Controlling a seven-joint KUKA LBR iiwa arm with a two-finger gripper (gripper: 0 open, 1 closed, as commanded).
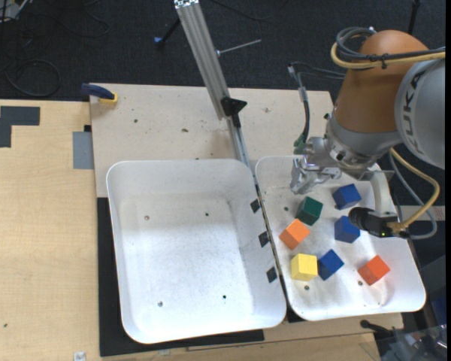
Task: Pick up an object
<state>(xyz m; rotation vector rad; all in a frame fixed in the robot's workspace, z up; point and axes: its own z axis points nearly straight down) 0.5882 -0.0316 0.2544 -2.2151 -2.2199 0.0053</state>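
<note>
My gripper [310, 179] hangs over the back left part of the right bin [406, 295], just above and behind a dark green cube [311, 209]. Nothing shows between its fingers. In the same bin lie an orange cube [294, 233], a yellow cube [304, 266], three blue cubes [346, 195] [346, 229] [331, 264], and a red-orange cube [373, 269]. The grey arm with its orange band [376, 89] comes in from the upper right.
The left bin [128, 194] sits beside the right one, with black clips [260, 224] along the shared edge. A slanted metal rail [207, 59] rises behind the bins. A blue and yellow clamp [99, 92] sits at the bench's back left.
</note>
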